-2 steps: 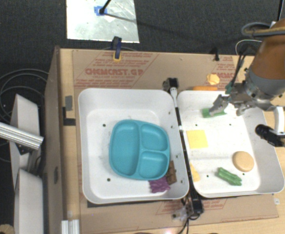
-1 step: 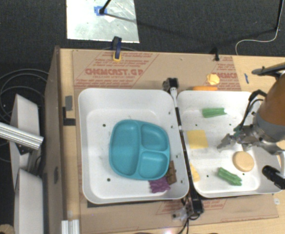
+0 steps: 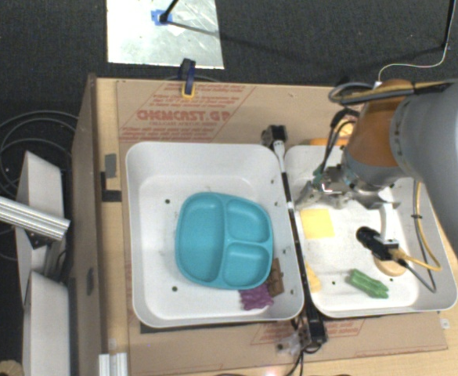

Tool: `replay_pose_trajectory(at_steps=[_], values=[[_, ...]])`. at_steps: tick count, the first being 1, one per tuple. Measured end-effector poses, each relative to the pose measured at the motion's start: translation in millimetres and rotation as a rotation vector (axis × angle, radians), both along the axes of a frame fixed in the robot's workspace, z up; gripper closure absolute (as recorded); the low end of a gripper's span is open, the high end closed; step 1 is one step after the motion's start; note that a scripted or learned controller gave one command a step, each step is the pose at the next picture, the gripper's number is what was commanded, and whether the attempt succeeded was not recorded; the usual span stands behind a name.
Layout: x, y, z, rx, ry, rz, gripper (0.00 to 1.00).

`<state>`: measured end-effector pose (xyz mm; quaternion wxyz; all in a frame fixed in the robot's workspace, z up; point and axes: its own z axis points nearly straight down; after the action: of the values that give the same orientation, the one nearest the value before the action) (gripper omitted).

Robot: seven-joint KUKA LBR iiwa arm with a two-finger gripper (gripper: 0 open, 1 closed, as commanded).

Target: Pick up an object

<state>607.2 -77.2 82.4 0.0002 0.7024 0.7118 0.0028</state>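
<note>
We log the left bin (image 3: 146, 233) holding a teal divided plate (image 3: 225, 240), with a purple piece (image 3: 254, 297) and a brown piece (image 3: 276, 282) touching its near-right edge. In the right bin (image 3: 338, 294) the gripper (image 3: 329, 186) sits over the far-left part, just beyond a flat yellow square (image 3: 317, 223). Whether the gripper is open or grasping anything, we cannot tell. A green piece (image 3: 368, 283) lies near the front.

I see my arm (image 3: 436, 128) reaching in from three o'clock, its grey bulk filling the view's two o'clock corner. The orange band (image 3: 373, 135) sits above the wrist, and the gripper (image 3: 328, 188) hangs low at seven o'clock from it.
</note>
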Motion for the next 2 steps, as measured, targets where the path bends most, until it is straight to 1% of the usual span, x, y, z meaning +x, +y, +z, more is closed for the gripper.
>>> replay_pose_trajectory(at_steps=[1, 2], values=[[-103, -26, 23, -0.004, 0.009, -0.017, 0.0], [-37, -6, 2, -0.003, 0.0, -0.007, 0.0]])
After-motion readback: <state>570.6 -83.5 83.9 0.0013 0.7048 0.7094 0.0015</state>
